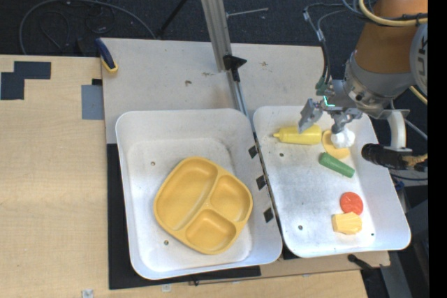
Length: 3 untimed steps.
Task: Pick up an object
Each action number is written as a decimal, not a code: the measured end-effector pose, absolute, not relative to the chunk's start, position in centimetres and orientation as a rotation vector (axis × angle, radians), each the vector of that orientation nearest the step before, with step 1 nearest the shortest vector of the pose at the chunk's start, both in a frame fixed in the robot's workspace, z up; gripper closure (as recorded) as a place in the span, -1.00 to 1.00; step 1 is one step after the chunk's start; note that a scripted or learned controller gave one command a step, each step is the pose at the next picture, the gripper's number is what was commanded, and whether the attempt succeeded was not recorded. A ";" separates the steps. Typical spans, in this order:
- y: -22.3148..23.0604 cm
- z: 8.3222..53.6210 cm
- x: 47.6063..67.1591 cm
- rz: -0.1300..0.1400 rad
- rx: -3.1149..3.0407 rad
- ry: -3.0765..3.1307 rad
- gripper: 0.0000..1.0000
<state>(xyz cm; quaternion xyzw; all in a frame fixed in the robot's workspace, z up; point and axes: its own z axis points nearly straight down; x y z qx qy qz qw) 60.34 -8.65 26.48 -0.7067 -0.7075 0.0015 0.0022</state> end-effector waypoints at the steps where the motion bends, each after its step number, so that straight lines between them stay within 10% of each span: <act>1: -8.7 26.6 60.4 0.003 -2.218 -2.221 -1.00; 3: -9.0 17.4 60.2 0.009 -2.217 -2.216 -1.00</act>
